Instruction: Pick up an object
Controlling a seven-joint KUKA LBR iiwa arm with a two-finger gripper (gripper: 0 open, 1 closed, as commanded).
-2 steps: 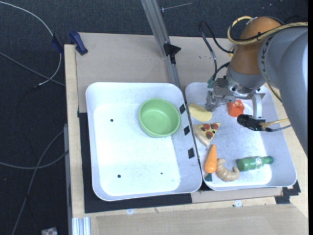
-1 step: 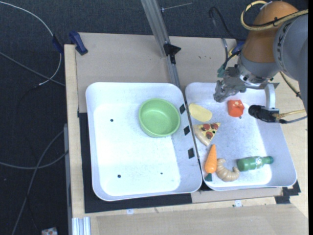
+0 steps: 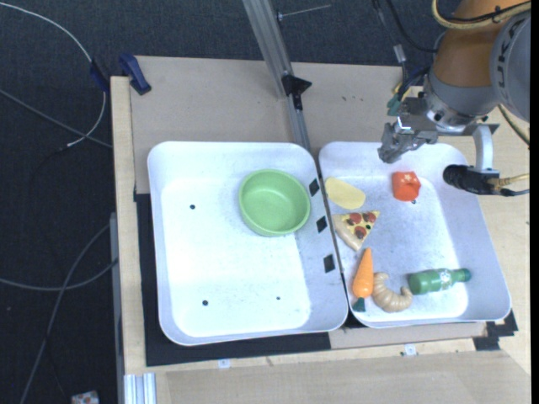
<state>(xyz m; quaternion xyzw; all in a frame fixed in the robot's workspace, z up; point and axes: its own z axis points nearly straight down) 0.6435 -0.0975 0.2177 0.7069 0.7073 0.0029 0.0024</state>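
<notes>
The surface point(image 3: 210, 99) carries two shallow white bins side by side. The left bin point(image 3: 194, 310) holds a green bowl point(image 3: 274, 202), upright, in its upper right part.

The right bin point(image 3: 472, 225) holds six items:
- A red toy pepper point(image 3: 406, 185) in the upper middle area.
- A pale yellow, chip-shaped piece point(image 3: 344, 194) at the upper left, near the wall shared with the left bin.
- A toy pizza slice point(image 3: 356, 226) just below the yellow piece, tip pointing down.
- A toy carrot point(image 3: 363, 274) below the pizza slice, with its green end at the bin's lower edge.
- A tan croissant-shaped toy point(image 3: 392, 295) just right of the carrot and touching it.
- A green bottle point(image 3: 437, 280) lying on its side, just right of the croissant toy.

The arm enters from the right. The end effector point(image 3: 394, 148) is positioned over the upper left part of the right bin, near the far rim. Whether it is spread or pressed together cannot be determined from this angle; nothing is visible in it.

Relative position: the red toy pepper lies just below and slightly right of the end effector, apart from it. The yellow piece lies below and to its left. All remaining items are well apart from it, toward the near edge of the bin.
</notes>
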